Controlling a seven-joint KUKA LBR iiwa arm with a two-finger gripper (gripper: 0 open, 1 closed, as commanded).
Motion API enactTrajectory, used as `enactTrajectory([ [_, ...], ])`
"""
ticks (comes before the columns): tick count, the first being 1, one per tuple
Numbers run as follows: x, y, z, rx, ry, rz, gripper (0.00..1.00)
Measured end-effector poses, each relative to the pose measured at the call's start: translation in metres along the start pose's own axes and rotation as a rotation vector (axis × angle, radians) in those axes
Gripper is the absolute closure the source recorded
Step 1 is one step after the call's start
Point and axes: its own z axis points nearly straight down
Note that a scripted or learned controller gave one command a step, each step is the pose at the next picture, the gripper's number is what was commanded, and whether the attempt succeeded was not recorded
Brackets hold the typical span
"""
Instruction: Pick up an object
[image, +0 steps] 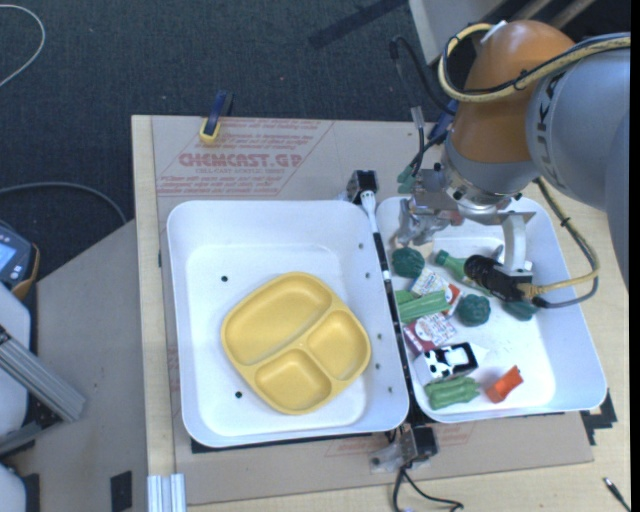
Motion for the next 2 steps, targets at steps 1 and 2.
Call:
enactTrajectory([
  [1, 0.026, 0.002, -0.012, -0.006, -0.002, 0.001, 1.00],
  [2, 0.013, 0.009, 0.003, -0.002, -0.003, 0.007, 1.00],
])
